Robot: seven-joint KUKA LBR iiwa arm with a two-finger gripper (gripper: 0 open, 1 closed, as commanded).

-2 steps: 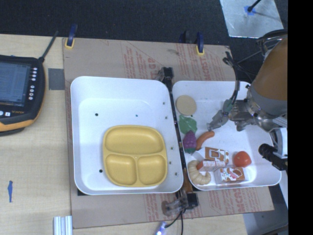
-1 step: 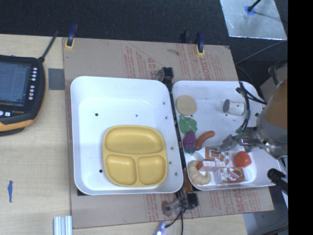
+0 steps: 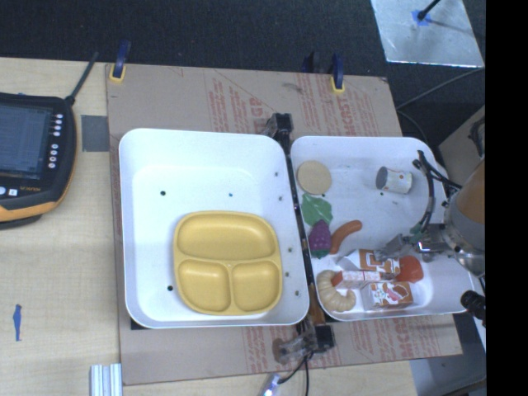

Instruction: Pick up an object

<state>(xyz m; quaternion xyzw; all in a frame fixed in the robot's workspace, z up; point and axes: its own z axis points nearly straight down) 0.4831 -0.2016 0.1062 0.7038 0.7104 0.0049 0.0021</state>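
Cardboard-covered bench [image 3: 206,97] held two white bins: left bin [image 3: 148,159] carried a yellow divided tray [image 3: 228,262]. Right bin [image 3: 363,153] held carton [image 3: 381,285], croissant [image 3: 336,292], green leaf [image 3: 316,209], tan disc [image 3: 314,177], sausage [image 3: 345,233], grapes [image 3: 319,237], grey cylinder [image 3: 395,180]. Gripper [image 3: 412,244] sat over right bin's right side, above the carton; finger state can't be told.

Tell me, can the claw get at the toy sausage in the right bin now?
Probably yes. The toy sausage lies uncovered on the bin floor, left of the claw, with nothing between them; only the purple grapes sit close beside it.
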